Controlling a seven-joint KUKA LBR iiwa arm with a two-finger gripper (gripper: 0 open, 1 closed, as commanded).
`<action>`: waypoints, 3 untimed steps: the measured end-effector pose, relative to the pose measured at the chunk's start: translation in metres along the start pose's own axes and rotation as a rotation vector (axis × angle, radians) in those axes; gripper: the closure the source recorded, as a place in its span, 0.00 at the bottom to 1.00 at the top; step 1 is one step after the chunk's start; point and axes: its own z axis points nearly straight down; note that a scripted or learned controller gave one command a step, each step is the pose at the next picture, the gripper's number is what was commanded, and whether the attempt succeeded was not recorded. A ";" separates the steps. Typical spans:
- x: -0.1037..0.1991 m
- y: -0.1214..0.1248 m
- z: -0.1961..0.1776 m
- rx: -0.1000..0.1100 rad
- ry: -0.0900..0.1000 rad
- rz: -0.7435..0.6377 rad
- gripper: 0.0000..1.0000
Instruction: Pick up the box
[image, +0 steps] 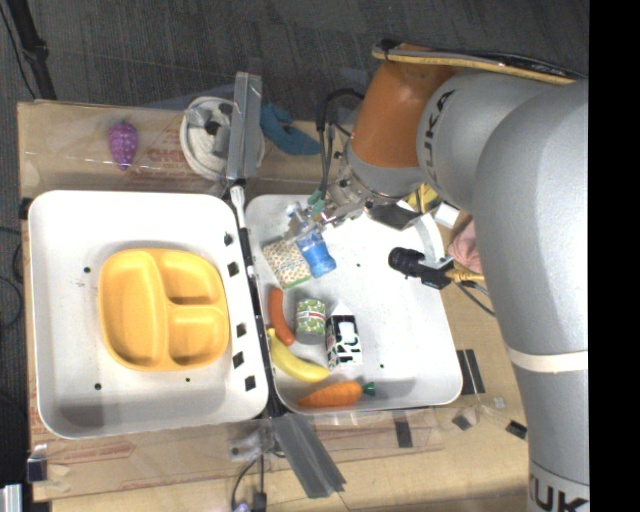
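I see gripper (312, 212) at upper centre of frame; grip state unreadable. Box (343, 340) sits below, toward lower centre, long axis near vertical.

The box (342, 340) is small, black and white with printed marks, standing a little tilted in the right bin (420, 330), near its centre toward 7 o'clock, just beside a green can (311, 317) at its 10 o'clock.
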 end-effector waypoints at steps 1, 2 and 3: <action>-0.011 -0.006 -0.047 -0.001 -0.001 -0.365 1.00; -0.025 -0.051 0.092 0.001 0.000 -0.367 1.00; -0.025 -0.051 0.092 0.000 0.000 -0.367 0.00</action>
